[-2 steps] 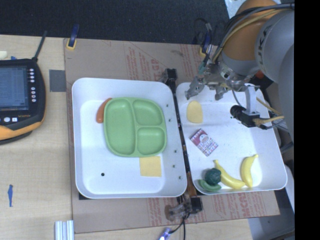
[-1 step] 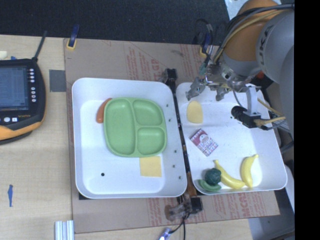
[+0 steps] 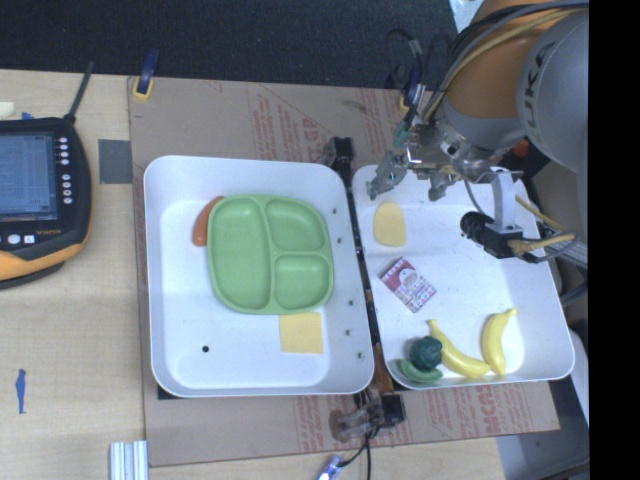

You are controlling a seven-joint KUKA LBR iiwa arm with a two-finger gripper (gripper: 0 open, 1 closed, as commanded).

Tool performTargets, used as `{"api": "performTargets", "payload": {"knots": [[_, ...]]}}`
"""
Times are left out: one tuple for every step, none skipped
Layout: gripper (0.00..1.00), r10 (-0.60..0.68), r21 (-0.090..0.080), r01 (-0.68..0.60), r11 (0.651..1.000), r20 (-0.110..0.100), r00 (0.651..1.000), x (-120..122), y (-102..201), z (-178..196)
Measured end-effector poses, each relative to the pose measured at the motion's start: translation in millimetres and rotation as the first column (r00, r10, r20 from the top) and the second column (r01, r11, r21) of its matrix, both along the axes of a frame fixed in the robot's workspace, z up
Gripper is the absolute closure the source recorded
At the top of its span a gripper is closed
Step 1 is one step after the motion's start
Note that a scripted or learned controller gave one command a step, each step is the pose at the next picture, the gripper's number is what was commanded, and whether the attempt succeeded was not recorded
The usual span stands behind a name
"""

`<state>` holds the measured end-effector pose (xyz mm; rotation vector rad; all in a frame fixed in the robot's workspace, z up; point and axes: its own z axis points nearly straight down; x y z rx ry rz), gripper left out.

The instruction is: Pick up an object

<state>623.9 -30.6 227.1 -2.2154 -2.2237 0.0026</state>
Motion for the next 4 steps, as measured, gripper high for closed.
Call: {"api": "performTargets", "payload": {"knots": [[0.0, -0.003, -0.002, 0.003, 1.0, 0.001, 1.0, 16.9, -110.1, 32.1], [0.0, 0.0, -0.001, 0.0, 1.0, -0.002, 1.0, 31.8, -121.5, -47.9], [0.0, 0.001, -0.001, -0.001, 1.0, -0.002, 1.0, 32.2, -81.7, -48.5], [0.0, 0.002, -0.002, -0.002, 1.0, -0.003, 1.0, 31.9, -65.0, -75.3]]}}
